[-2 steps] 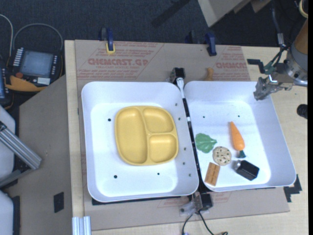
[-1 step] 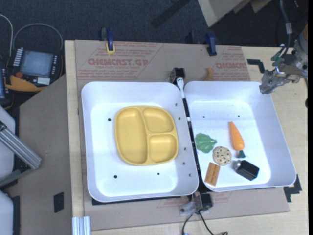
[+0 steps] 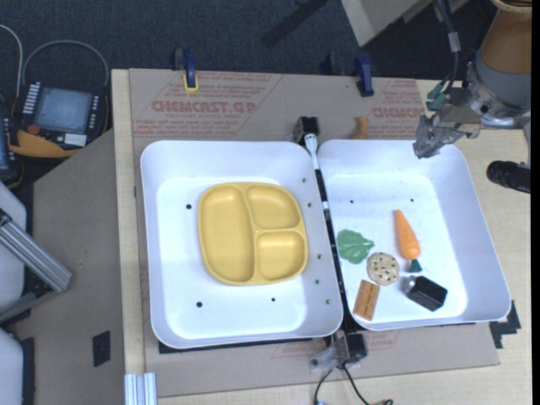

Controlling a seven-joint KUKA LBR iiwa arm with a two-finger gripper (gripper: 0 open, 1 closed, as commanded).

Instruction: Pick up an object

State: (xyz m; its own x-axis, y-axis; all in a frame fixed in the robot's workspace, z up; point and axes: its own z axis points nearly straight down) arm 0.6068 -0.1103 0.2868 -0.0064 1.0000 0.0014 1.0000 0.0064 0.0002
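Gripper (image 3: 426, 148) poised over the far corner of the right bin (image 3: 472, 184), finger state indeterminate, nothing seen in its grasp; nearest candidate, the carrot (image 3: 407, 234), lies well apart toward the near side, long axis running roughly far-to-near.

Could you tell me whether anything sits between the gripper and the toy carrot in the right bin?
Nothing visible does. The gripper hovers at the right bin's far rim, and only bare white bin floor lies between it and the carrot.
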